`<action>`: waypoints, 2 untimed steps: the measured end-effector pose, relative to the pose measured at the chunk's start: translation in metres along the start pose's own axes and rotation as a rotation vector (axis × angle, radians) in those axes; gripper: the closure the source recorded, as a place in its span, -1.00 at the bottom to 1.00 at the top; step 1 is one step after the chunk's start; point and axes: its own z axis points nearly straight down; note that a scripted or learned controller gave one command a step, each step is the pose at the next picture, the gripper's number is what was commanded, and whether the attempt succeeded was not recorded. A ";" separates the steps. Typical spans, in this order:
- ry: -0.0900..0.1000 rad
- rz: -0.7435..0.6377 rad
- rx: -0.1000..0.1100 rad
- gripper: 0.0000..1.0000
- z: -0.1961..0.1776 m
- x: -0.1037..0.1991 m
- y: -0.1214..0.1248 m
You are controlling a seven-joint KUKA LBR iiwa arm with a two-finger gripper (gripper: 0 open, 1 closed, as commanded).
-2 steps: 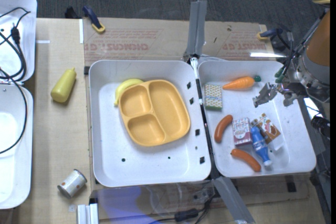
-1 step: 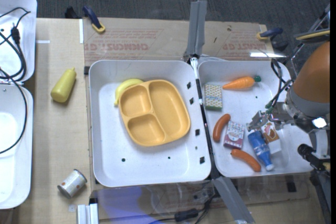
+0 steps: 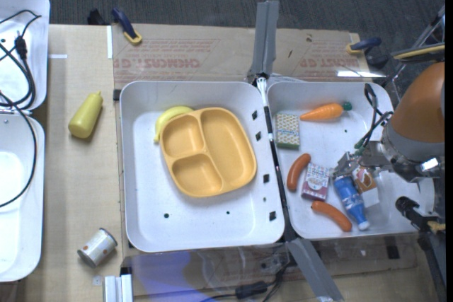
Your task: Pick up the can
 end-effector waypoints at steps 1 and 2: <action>0.000 0.131 -0.002 -1.00 -0.001 -0.024 0.062; -0.001 0.177 -0.001 -1.00 0.000 0.013 0.026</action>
